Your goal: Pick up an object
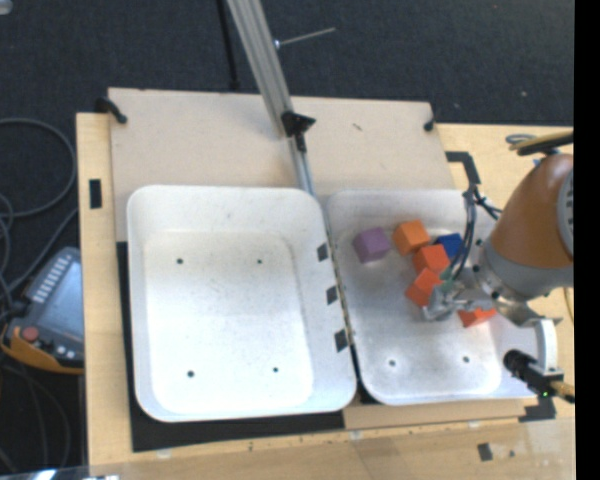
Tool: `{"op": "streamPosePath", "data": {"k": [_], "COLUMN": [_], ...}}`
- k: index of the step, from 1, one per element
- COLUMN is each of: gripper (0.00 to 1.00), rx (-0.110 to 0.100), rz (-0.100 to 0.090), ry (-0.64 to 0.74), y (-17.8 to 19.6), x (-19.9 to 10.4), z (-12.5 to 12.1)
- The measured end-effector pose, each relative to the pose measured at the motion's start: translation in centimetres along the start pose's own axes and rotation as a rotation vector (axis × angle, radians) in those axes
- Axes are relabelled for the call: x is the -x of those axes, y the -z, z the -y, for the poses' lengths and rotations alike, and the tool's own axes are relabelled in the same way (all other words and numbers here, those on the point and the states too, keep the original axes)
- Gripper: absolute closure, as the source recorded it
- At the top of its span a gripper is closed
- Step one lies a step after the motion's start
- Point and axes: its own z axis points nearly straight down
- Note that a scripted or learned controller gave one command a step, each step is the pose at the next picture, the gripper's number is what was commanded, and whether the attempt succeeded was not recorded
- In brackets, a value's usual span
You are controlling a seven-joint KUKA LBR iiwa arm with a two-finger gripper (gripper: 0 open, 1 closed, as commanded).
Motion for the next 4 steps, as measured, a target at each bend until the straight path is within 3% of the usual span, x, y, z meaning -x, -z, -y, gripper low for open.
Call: {"op": "streamPosePath", "data": {"k": [1, 2, 3, 4], "gripper": [1.00, 0.00, 0.00, 0.00], "rx": [-0.002, -0.004, 0.001, -0.001], "rz": [0.000, -0.001, 0.002, 0.000], "ry": [0.005, 0.002, 0.011, 0.010], "y": [4.5, 4.2, -3.1, -2.9], "x": [-0.3, -0.3, -2.2, -2.9], "z": [3.5, 3.4, -3.6, -8.1]}}
